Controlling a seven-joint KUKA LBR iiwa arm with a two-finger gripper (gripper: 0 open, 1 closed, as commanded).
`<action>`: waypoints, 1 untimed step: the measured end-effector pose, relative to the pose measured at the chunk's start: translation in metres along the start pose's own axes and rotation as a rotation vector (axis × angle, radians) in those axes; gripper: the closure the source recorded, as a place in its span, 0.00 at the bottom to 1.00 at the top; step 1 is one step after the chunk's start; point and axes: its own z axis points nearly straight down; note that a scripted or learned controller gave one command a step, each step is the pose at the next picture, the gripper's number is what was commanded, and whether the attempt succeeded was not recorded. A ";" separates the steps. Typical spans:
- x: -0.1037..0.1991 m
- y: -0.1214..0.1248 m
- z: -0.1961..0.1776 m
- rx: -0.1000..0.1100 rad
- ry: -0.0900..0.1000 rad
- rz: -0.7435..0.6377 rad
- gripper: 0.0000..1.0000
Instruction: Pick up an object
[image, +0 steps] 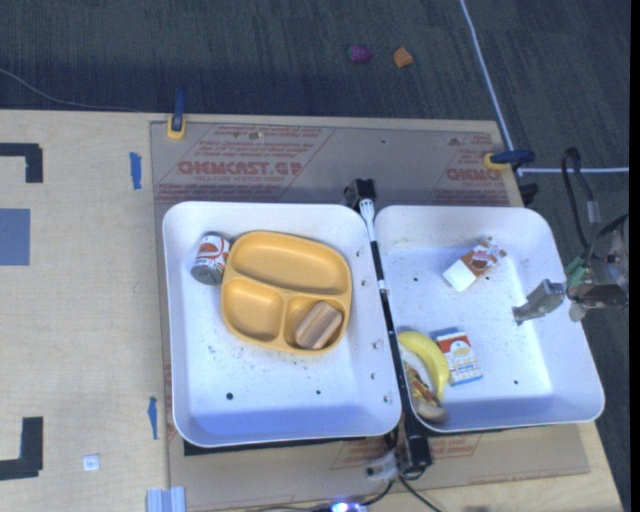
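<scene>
- Reaching in from the right edge of the camera view, the gripper (532, 303) hangs over the right side of the right bin (520, 395), with nothing visible between its fingers; whether they are apart or together I cannot tell.
- The right bin holds four things. A small packet (471, 266), white with a red-brown printed end, lies in its upper middle, left of and above the gripper and apart from it; its print is too small to read.
- A banana (427, 362) lies along the lower left of this bin, near the divide between the bins, its lower end browned.
- A small carton (459, 357), with blue edges and a red and white front, lies just to the right of the banana, close against it; its label cannot be read.
- The left bin (200, 400) holds a yellow divided tray (280, 262) with three compartments. A tan bread-like roll (318, 324) lies in the tray's lower right compartment.
- A crushed can (209, 258), red and silver, lies on its side against the tray's upper left edge; its writing is too blurred to read.
- Both bins rest on a brown board (250, 160) lying on the surface, printed in red with "CHEMCAST GP" behind the left bin, and part of the same print shows behind the right bin.
</scene>
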 end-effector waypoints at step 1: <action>0.029 0.002 0.153 -0.010 -0.002 0.001 0.00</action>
